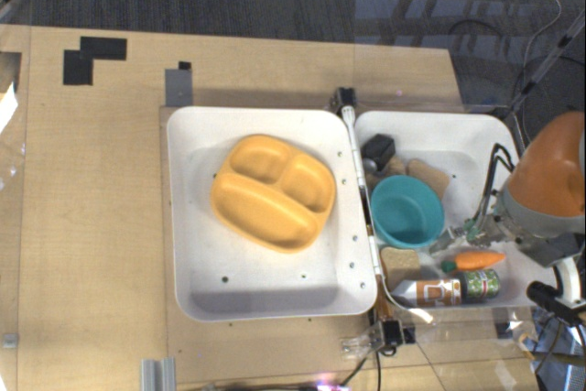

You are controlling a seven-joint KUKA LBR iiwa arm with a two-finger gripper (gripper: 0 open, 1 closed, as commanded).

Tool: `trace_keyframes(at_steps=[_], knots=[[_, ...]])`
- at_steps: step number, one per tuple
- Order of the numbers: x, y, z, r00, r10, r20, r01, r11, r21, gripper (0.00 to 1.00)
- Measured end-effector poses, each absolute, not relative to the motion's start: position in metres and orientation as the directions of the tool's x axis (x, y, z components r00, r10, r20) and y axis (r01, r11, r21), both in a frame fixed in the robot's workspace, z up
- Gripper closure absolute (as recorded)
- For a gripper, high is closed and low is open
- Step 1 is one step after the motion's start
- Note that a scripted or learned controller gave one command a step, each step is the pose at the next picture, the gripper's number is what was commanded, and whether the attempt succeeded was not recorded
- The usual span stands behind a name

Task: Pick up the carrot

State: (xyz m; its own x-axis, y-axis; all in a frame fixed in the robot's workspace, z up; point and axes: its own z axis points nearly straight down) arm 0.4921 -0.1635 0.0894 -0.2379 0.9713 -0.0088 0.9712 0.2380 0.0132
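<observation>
Right, the wooden tabletop (92, 224) carries two shallow white bins side by side, and my arm (554, 169) comes in from the right over the right bin (439, 128), orange band uppermost. Left bin (265, 302) first: it holds just the yellow divided plate (273, 190), sitting flat and well away from anything I need, so that side is out of play. My side is crowded. A teal bowl (408, 211) sits upright near the divider, a can (450, 290) lies on its side along the near wall, a wooden piece (426, 171) and a small black object (377, 147) lie toward the far wall. And there is the carrot (476, 260), lying flat, just above the can and right of the bowl, its green end pointing at the bowl. My end effector (483, 233) hangs right beside it, at the carrot's upper edge, but whether the fingers are spread or closed I cannot tell from this slant. I judge the can, so close alongside, is the likely nuisance: fingers coming down could nudge it instead.
</observation>
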Motion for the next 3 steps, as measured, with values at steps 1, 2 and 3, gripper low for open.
trace_keyframes(at_steps=[1,2,3], knots=[[0.493,-0.202,0.089,-0.041,0.999,0.001,0.999,0.041,0.014,0.00],[0.492,-0.166,0.089,0.203,0.979,-0.002,0.979,-0.203,0.016,0.00],[0.491,-0.189,0.088,0.460,0.888,0.002,0.888,-0.460,0.011,0.00]])
